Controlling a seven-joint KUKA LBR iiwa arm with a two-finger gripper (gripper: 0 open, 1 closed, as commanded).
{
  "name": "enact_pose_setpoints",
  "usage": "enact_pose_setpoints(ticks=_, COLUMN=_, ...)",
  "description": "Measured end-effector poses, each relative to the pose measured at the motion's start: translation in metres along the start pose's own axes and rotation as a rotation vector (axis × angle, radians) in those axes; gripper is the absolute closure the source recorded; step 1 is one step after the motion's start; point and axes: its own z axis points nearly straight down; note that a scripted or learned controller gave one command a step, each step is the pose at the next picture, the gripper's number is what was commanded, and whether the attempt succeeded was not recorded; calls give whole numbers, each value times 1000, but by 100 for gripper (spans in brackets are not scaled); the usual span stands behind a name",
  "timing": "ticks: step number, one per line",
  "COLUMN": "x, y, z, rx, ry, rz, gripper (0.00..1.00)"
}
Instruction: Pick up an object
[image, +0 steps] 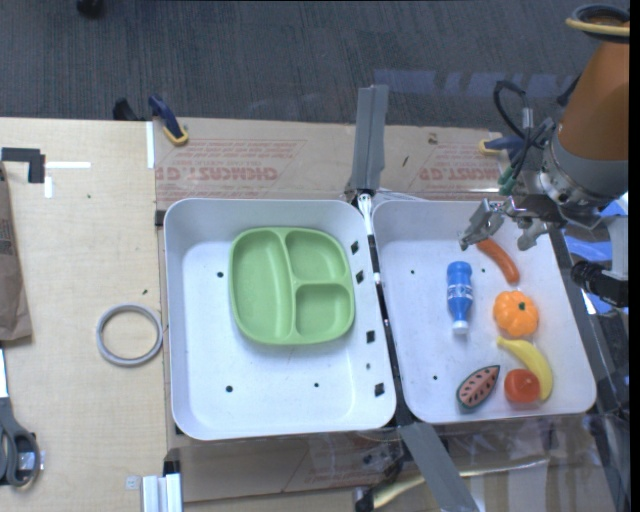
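White right bin (430, 390) on the pale wood worktop (80, 250), dark carpet beyond. The gripper (503, 225) hangs at that bin's far edge, fingers spread and holding nothing. An orange sausage (499, 260) lies just beneath it; a blue bottle (459, 292) sits nearer the camera, to its left.

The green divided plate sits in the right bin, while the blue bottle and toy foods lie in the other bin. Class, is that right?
Not quite. The camera view shows the green divided plate in the left bin; the blue bottle and toy foods lie in the right bin.
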Motion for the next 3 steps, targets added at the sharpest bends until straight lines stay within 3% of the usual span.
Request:
enact_pose_setpoints(ticks=1, x=-51, y=33, z=152, rx=-1, ry=1, rz=-122, gripper=0)
enact_pose_setpoints(ticks=2, x=-16, y=-10, z=190, rx=-2, ry=0, rz=-298, gripper=0)
enact_pose_setpoints(ticks=3, x=-5, y=72, z=187, rx=-6, ry=-6, rz=-403, gripper=0)
